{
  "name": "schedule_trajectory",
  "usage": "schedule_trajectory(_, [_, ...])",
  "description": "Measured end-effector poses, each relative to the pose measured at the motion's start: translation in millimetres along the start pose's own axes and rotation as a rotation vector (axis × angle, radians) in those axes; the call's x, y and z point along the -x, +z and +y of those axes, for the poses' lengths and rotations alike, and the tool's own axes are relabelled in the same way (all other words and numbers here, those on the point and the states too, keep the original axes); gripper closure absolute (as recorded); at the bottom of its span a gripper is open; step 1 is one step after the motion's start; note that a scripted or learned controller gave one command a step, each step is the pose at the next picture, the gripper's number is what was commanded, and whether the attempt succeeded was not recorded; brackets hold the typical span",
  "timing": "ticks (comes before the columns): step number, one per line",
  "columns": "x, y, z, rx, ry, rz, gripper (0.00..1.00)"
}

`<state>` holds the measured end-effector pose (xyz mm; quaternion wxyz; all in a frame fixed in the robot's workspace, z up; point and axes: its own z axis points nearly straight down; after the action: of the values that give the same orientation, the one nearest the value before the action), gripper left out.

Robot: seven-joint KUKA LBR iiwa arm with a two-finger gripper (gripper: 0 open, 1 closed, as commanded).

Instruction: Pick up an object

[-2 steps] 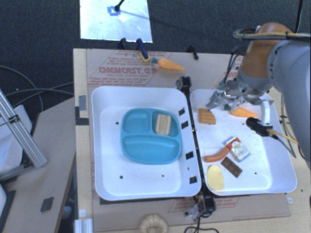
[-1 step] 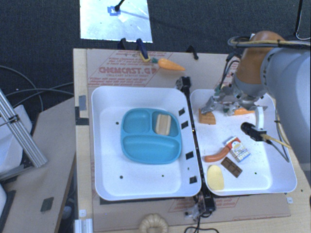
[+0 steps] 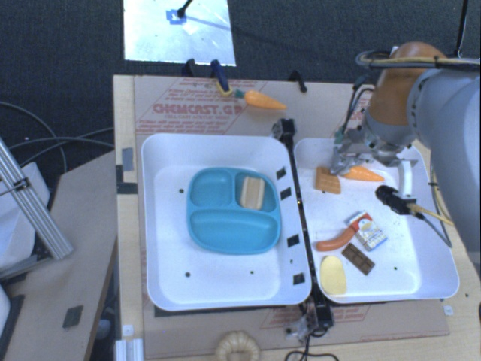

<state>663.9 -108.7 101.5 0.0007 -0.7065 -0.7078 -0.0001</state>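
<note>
Nearest the camera, a pale yellow piece (image 3: 334,274) lies in the right bin (image 3: 440,273). Up that bin, the gripper (image 3: 342,160) hangs just above the tan cracker (image 3: 327,180) (jaw width I cannot tell). Beside it lies an orange carrot (image 3: 363,174), which could get nudged, spoiling the grasp.

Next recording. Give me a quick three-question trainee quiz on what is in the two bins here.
1. True or false: the blue divided plate lies in the left bin.
2. Which toy lies nearest the gripper? A) cracker B) chocolate bar C) sausage
3. Fill in: the bread slice sits in one of the plate's ____ compartments.

Key: 1 true; 2 A; 3 small upper
</note>
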Motion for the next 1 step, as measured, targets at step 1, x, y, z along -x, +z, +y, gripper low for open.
schedule_trajectory(1, [5.7, -45.7, 0.2, 0.006, 0.001, -0.002, 1.0])
